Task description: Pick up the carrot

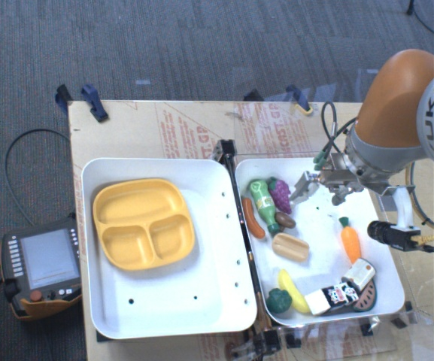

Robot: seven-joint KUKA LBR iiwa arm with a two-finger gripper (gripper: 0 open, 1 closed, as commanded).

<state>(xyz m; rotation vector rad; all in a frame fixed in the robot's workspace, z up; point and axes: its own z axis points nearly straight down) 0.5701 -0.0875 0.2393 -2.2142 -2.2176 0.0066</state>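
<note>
The carrot (350, 243) was lying in the right bin (318, 168), toward its right side, orange body pointing down the frame with the little green top at the upper end. Nothing was touching it. Just below it sat a small black-and-white carton (342, 290) with a watermelon slice (364, 298) tucked at its lower right.

The gripper (307, 186) hung over the upper middle of that same bin, up and left of the carrot and clearly apart from it. Its 2 fingers (301, 189) pointed left toward the purple grapes (280, 195); from this angle I honestly couldn't tell if they were spread or pinched together, and nothing showed between them.

The rest of the right bin was cluttered: a green bottle (261, 199) beside the grapes, a reddish sausage (253, 219) along the left wall, a hot dog bun (290, 247) in the middle, a banana (292, 291) and a dark green broccoli (279, 301) at the lower left.

The left bin (96, 277) had a yellow 3-compartment plate (144, 223) in its upper half. A teach pendant (41, 271) sat on the floor at the far left of the frame.
</note>
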